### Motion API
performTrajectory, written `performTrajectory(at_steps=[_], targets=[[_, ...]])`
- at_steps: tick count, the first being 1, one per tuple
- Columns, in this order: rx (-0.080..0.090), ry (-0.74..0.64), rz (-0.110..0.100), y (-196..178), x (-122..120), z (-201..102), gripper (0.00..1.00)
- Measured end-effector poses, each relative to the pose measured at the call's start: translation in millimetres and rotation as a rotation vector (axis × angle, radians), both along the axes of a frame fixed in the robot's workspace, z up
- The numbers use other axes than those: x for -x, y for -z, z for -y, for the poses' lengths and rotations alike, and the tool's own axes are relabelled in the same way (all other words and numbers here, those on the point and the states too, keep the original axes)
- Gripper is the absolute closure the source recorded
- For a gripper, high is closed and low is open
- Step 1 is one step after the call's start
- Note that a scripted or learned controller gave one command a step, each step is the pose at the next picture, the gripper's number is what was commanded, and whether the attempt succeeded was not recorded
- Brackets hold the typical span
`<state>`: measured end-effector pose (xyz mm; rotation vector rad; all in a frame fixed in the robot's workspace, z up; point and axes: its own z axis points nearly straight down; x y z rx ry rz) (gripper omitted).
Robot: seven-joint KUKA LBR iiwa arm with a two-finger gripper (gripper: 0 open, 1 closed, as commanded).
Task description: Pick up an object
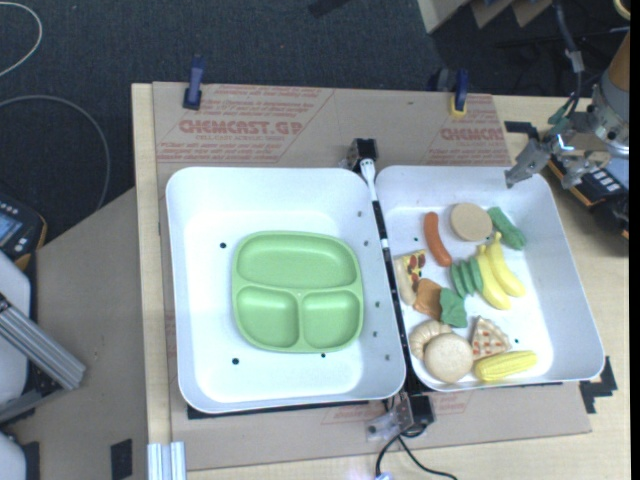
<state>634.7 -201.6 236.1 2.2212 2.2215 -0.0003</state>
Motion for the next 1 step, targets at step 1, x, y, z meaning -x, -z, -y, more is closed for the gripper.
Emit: performTrajectory(at_steps=[1], targets=[[0.004, -0.005, 0.019, -148.3, 9.8, -36.0, 0.0]])
